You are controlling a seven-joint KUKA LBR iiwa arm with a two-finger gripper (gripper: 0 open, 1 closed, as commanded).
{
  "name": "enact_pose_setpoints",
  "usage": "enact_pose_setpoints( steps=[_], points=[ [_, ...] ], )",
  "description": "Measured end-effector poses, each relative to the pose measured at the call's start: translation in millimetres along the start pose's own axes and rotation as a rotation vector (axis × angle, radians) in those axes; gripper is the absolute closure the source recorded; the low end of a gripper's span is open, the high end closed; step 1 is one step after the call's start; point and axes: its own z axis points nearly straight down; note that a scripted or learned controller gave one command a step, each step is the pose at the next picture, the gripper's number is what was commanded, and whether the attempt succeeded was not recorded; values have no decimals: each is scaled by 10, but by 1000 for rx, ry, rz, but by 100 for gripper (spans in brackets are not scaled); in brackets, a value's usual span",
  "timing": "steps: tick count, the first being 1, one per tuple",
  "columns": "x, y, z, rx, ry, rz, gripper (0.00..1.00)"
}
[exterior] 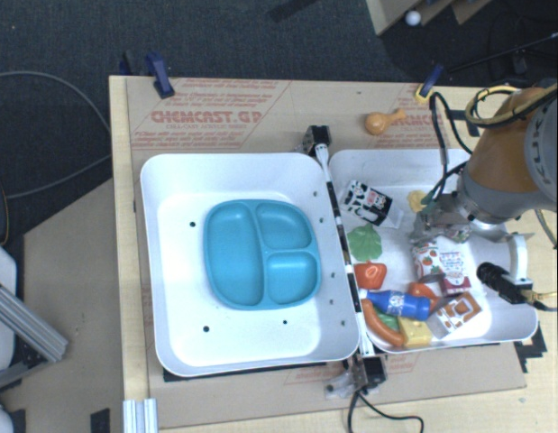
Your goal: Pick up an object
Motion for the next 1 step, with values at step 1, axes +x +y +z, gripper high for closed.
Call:
enact_pose_setpoints(
  steps=[1],
  points=[
    [0, -1, 2, 0, 0, 0, 0]
  ],
)
